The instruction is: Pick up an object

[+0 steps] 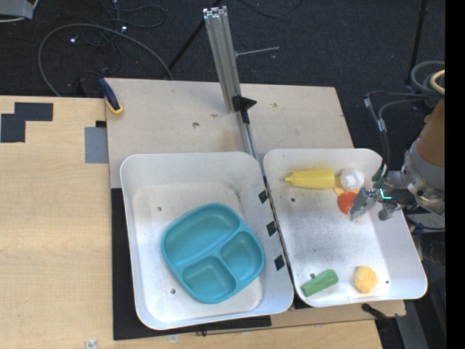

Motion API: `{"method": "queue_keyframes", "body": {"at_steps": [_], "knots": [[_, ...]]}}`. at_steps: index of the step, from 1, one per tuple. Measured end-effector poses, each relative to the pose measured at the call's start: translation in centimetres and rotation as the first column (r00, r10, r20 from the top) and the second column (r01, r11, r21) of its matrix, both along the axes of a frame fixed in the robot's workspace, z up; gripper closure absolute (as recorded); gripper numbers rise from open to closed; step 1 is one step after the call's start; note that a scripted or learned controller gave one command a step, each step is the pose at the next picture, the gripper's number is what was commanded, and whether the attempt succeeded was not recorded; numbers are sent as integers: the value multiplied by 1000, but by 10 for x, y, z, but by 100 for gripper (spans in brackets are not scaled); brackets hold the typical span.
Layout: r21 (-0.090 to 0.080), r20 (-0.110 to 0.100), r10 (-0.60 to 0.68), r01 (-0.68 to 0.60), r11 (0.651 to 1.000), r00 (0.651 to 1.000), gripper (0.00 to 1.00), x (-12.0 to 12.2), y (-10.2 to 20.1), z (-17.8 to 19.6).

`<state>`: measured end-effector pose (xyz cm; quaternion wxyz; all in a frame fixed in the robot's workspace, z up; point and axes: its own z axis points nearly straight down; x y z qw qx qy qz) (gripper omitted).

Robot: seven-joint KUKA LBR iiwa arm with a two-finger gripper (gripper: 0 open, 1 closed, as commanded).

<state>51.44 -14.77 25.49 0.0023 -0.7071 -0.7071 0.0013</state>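
bench [218,115]: pale board under both bins, a metal post rising from its far middle.
left bin [138,195]: shallow white tray, holds a teal divided plate [212,251] lying flat near its centre.
right bin [327,246]: shallow white tray with the small things scattered in it.
arm [429,162]: reaches in from the right, over the right bin's far right edge.
end effector [372,202]: low over the far right of the right bin, just beside the orange piece; its opening cannot be told, nothing visibly between the tips.
yellow bottle [311,179]: lies on its side at the far end, likely light, smooth and slippery; best gripped across its middle.
green piece [319,283]: near edge, small, probably stiff.
yellow lump [365,278]: near right corner, light.
orange piece [346,201]: closest target, small, rounded, may roll.
white ball [352,178]: touching the bottle's right end.
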Motion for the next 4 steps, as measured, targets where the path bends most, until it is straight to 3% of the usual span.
{"method": "queue_keyframes", "body": {"at_steps": [1, 2, 4], "knots": [[0, 2, 0, 0, 1000, 1000, 0, 0, 0, 1], [1, -4, 0, 0, 1000, 1000, 0, -2, 3, -64], [1, 4, -1, 1, 1000, 1000, 0, 7, 4, -159]]}}
